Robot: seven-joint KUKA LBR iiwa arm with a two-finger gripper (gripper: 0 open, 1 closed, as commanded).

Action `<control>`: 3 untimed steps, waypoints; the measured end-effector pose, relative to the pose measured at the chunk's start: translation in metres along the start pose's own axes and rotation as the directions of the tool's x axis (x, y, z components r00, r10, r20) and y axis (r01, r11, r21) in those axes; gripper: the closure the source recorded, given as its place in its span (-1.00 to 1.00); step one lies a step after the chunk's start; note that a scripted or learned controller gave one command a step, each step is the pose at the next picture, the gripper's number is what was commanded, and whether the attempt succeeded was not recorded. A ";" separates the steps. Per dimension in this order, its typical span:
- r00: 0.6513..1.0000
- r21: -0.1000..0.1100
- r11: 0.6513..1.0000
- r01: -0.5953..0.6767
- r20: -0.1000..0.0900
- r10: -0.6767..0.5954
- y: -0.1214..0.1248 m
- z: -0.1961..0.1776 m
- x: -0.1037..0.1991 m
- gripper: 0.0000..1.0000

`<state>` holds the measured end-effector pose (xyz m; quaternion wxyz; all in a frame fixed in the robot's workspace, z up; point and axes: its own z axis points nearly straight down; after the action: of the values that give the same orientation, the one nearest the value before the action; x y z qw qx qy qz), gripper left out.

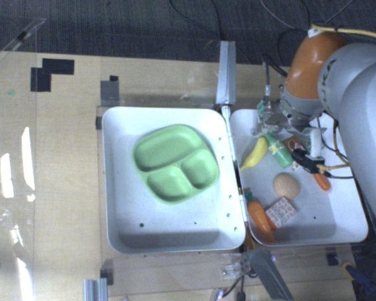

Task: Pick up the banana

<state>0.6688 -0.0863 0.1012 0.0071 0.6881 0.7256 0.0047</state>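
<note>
The yellow banana (255, 153) lies in the right bin (344, 224), close to its left wall, slanting from lower left to upper right. My gripper (267, 128) hangs just above the banana's upper end, under the orange band of the wrist. A green bottle-like object (279, 152) lies right beside the banana, on its right. The wrist body covers the fingertips.
The left bin (122, 218) holds a green three-section plate (175, 163). In the right bin lie a tan egg-shaped object (286, 185), a carrot (260, 217), a small checkered packet (281, 211) and a small orange piece (323, 182). Cables trail beside the wrist.
</note>
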 end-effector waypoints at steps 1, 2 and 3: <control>0.966 0.009 0.966 -0.257 0.000 0.257 0.005 -0.086 0.036 1.00; 0.967 0.009 0.966 -0.257 0.000 0.257 0.005 -0.086 0.036 -1.00; 0.978 -0.013 0.978 -0.209 -0.004 0.209 -0.028 -0.010 -0.012 -1.00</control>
<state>0.6415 -0.1001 0.1110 0.0101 0.7604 0.6493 0.0111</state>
